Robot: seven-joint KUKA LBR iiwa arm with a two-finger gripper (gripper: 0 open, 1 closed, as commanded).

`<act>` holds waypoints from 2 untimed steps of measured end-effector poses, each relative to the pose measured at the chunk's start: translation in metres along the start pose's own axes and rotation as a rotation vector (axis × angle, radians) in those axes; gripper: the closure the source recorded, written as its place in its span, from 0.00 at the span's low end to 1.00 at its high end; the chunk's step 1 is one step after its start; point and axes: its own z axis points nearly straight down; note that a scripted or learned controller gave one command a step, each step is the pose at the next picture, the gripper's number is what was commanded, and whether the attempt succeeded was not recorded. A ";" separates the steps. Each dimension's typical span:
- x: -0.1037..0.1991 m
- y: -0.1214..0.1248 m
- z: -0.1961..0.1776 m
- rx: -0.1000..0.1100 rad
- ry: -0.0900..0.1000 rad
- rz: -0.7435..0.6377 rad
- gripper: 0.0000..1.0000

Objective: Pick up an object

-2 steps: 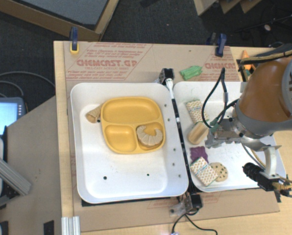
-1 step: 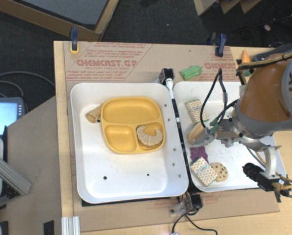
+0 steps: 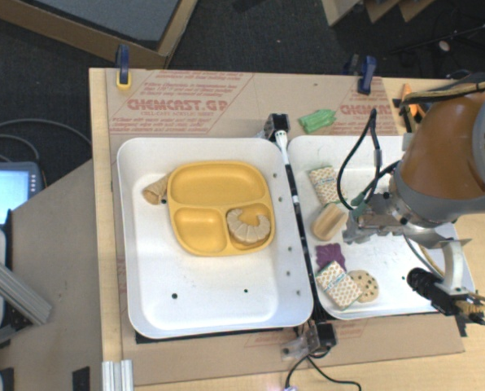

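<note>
Gripper (image 3: 364,218): over right bin (image 3: 389,304), opening cannot be told. Tan block (image 3: 329,221): just left of it. Patterned packet (image 3: 325,183): up-left. Purple piece (image 3: 330,255), cookie (image 3: 364,286): below-left. Yellow divided plate (image 3: 220,206): far left, left bin (image 3: 210,300).

Gripper (image 3: 358,228) sits low in right bin (image 3: 389,304), arm body (image 3: 442,165) blocking everything to its right and behind. Tight on its left: tan block (image 3: 329,220) just beside, patterned packet (image 3: 325,182) up-left, purple piece (image 3: 330,255) and 2nd packet (image 3: 335,285) w/ cookie (image 3: 364,286) down-left. Bare bin floor just below gripper, towards cookie. Further left, past bin rims, left bin (image 3: 218,300): yellow divided tray (image 3: 218,187) takes the upper half, lower half open floor. Green item (image 3: 316,120) lies on the bench beyond the bins, well apart.
</note>
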 end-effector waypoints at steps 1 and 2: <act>0.000 0.000 0.000 0.001 0.000 0.001 0.00; 0.000 0.000 -0.010 -0.002 0.000 0.000 1.00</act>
